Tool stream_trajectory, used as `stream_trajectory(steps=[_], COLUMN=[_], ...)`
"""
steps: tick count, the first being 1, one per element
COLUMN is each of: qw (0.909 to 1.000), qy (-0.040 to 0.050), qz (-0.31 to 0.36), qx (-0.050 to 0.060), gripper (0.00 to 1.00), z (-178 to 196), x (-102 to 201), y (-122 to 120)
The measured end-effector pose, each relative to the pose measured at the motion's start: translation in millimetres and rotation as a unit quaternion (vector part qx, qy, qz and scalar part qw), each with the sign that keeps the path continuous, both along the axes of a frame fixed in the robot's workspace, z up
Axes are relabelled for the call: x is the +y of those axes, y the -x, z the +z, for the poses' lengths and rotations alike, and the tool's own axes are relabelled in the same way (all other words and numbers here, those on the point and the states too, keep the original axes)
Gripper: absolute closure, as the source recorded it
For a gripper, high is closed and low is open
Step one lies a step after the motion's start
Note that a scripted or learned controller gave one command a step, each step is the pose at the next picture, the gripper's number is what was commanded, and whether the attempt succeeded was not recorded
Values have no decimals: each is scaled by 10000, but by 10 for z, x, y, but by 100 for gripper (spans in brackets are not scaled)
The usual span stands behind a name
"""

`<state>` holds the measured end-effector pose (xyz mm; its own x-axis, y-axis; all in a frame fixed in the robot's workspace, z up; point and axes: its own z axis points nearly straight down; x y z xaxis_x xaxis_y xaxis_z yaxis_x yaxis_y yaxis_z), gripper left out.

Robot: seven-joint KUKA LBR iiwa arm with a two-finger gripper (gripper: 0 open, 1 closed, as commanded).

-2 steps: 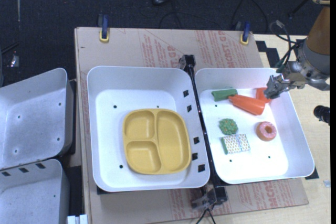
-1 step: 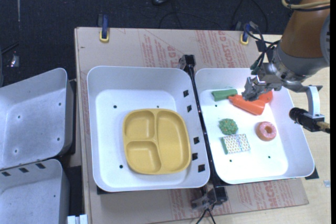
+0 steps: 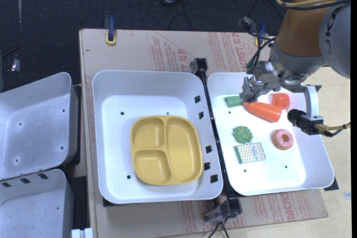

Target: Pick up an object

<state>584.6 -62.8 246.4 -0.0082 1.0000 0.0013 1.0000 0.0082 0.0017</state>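
My gripper (image 3: 249, 93) hangs low over the back of the right bin (image 3: 268, 181), right above the left end of an orange carrot (image 3: 264, 111) and just right of a small green block (image 3: 232, 101). A red-orange piece (image 3: 280, 100) lies behind the carrot. Further forward in the same bin sit a green broccoli-like lump (image 3: 242, 133), a pink donut (image 3: 283, 139) and a speckled flat card (image 3: 250, 152). Nothing shows between the fingers.
The left bin (image 3: 111, 136) holds a yellow three-compartment plate (image 3: 166, 149). A black divider rail (image 3: 212, 136) runs between the bins. The grey and orange arm (image 3: 309, 25) looms over the right bin's back right corner. Spare white bin lids (image 3: 33, 120) lie off the bench's left.
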Motion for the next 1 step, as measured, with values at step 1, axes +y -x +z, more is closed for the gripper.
stream_trajectory(steps=[1], qw=[10000], qy=[-1], qz=[1], qx=[3], gripper=[100], z=[66], x=[536], y=[-48])
